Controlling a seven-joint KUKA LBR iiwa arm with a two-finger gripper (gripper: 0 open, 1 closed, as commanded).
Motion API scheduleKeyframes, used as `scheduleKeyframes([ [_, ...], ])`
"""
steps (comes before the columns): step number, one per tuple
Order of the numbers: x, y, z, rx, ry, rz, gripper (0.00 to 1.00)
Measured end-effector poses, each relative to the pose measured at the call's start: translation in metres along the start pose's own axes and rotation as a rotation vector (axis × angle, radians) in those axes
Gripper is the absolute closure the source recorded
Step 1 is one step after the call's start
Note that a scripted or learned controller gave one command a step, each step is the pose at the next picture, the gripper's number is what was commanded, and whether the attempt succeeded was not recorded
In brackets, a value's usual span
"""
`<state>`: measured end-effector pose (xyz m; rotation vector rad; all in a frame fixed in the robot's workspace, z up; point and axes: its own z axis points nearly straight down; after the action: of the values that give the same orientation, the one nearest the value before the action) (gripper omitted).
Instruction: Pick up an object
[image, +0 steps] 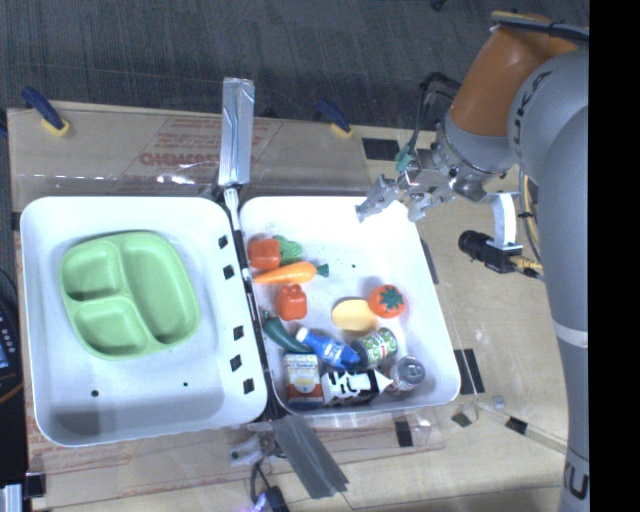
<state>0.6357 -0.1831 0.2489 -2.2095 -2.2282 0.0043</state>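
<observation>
The one view looks down at a slant on a worktop (500, 300) carrying two white bins side by side. The left bin (60, 400) holds a green divided tray (128, 292), lying flat near its middle. The right bin (420, 300) holds all the small goods, crowded toward its left wall and lower edge, probably because they were tipped in loose rather than set out.

Near the divider lie a carrot (285, 273), with a red piece (263, 252) above it and a small red pepper (291, 301) below. To the right sit a lemon (353, 315) and a tomato (387, 300), nearly touching. Lower down a blue bottle (328, 347), a green can (378, 347), a small box (301, 377), a dark bottle (352, 385) and a silver can (409, 373) press against each other along the lower wall.

The arm (520, 90) comes in from the upper right of the frame. Its pincer (392, 198) hangs over the upper right corner of the right bin, above bare floor and well apart from every item. It grips nothing; its tips look slightly parted, though the metal is too small and blurred to judge how far.

No pick has begun, by my reading. The tomato and lemon stand freest and nearest, so either looks an easier target than the packed row below.
</observation>
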Motion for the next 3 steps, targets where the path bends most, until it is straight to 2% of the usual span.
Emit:
scheduleKeyframes([
  [1,0.091,0.011,0.092,0.002,0.001,-0.128,0.0],
  [2,0.084,0.002,0.135,-0.026,-0.002,-0.203,0.0],
  [3,0.09,-0.017,0.153,-0.009,-0.001,-0.34,0.0],
])
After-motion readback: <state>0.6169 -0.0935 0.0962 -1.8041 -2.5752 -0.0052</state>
